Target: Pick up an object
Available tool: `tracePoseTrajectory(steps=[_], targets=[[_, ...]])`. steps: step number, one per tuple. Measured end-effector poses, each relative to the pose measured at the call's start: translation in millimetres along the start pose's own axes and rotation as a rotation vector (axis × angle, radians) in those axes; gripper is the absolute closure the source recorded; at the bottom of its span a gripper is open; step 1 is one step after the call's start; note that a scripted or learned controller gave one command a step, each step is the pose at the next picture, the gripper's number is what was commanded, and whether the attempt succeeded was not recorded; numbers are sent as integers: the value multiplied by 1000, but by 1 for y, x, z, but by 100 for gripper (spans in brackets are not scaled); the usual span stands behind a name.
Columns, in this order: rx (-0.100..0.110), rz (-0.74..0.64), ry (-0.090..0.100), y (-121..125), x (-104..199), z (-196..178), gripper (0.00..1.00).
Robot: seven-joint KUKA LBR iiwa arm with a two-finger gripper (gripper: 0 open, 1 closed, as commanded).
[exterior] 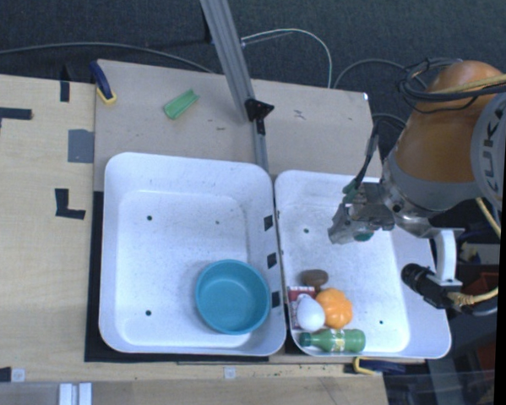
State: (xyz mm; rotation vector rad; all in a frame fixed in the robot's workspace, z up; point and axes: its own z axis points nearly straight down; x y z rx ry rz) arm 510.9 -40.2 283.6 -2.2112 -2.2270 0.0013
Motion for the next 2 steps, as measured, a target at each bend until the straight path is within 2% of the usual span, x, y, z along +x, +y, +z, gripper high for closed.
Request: tracePoseTrajectory(steps=[1,2], targets=[[-1,0,-1,-3,53,3,100],[2,1,-1,-7,104,28,100]])
